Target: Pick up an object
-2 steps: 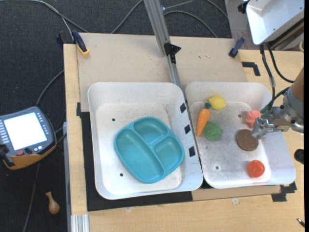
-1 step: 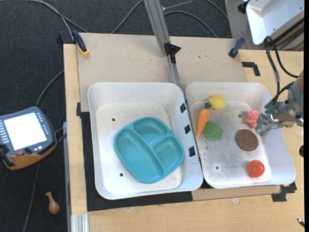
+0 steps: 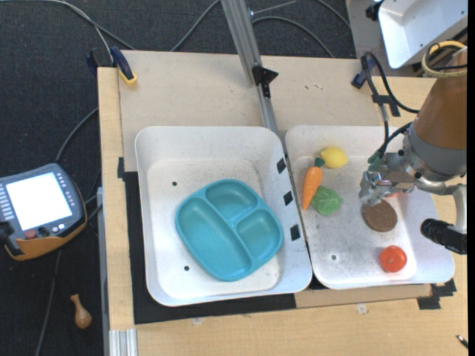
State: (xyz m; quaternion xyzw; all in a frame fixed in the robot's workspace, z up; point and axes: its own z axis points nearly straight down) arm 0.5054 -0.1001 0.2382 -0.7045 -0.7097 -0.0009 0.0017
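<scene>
The hand (image 3: 376,188) hovers low in the right bin (image 3: 349,269), just above the brown disc (image 3: 380,217), so this looks like the approach before a grasp; whether it is spread or pressed together I cannot tell. Next it likely needs a short drop onto the disc. Beside the hand lie a green piece (image 3: 326,201), carrot (image 3: 311,186) and lemon (image 3: 333,157), with a tomato (image 3: 392,258) beyond the disc, none blocking.

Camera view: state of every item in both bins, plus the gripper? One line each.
Blue plate: lying flat in the left bin, nothing on it.
Carrot: lying flat in the right bin, against the green vegetable.
Green vegetable: resting beside the carrot.
Lemon: resting apart.
Brown disc: flat, just under the gripper.
Tomato: resting apart.
Gripper: above the brown disc.
</scene>
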